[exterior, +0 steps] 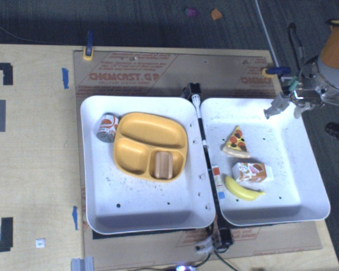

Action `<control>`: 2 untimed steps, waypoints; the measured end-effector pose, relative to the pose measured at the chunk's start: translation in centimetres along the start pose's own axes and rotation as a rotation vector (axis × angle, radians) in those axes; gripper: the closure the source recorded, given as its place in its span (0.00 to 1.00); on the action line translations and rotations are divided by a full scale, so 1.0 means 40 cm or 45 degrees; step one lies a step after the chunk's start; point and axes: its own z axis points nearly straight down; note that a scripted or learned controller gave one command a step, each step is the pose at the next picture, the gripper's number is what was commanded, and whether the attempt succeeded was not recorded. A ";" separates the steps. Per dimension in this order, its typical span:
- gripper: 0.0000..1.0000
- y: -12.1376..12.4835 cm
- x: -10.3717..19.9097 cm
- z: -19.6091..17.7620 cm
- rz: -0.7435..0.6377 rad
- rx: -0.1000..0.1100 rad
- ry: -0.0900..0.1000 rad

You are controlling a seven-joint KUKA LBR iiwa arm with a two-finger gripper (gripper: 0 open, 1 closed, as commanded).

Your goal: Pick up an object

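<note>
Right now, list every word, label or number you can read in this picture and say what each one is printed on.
"CHEMCAST GP", in red, along the top of the brown paper-covered board under the two white bins; the small print above it is too blurred to read.
More red lettering at that board's top right corner: partly hidden, unreadable.
Red and white crushed can in the left bin: label blurred.
Orange and white small carton in the right bin: print too small.

One fixed overhead camera, slanted down over both white bins [96,168]; arm [327,72] entering from frame right
</note>
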 end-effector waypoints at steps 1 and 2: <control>0.00 -0.052 0.087 0.306 0.000 -0.006 -0.002; 0.00 -0.158 0.102 0.323 0.001 -0.015 -0.003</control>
